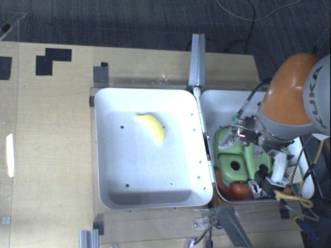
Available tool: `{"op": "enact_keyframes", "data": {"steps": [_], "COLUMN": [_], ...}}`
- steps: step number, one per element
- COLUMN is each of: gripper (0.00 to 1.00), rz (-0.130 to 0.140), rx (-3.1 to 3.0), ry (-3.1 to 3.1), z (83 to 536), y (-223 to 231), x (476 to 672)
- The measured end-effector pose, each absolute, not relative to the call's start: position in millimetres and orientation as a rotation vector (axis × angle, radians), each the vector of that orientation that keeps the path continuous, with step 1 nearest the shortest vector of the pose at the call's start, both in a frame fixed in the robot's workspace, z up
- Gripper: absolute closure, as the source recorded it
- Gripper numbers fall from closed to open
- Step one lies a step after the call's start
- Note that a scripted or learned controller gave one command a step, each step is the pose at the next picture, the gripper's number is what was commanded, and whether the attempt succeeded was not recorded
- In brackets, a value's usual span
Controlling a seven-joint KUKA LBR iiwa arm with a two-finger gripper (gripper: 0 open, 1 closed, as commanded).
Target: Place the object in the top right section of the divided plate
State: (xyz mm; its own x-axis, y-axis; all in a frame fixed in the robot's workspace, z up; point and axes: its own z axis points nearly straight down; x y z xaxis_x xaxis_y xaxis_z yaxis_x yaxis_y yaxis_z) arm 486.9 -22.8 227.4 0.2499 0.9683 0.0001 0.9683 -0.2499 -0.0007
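While the arm leans over the right bin, its gripper sits low among green things (I cannot tell if it is squeezing anything). A yellow banana lies alone in the left bin, slanting from upper left down to lower right.

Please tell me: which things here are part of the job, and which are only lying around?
Part of the job:
- green plate in the right bin
- gripper above the plate

Only lying around:
- banana in the left bin
- red thing beside the plate
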Motion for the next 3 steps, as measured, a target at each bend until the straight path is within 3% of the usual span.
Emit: {"op": "enact_keyframes", "data": {"steps": [3], "gripper": [0.00], "rz": [0.001], "rx": [-2.483], "ry": [-1.924], "z": [227.4], "y": [-22.8], "x": [486.9]}}
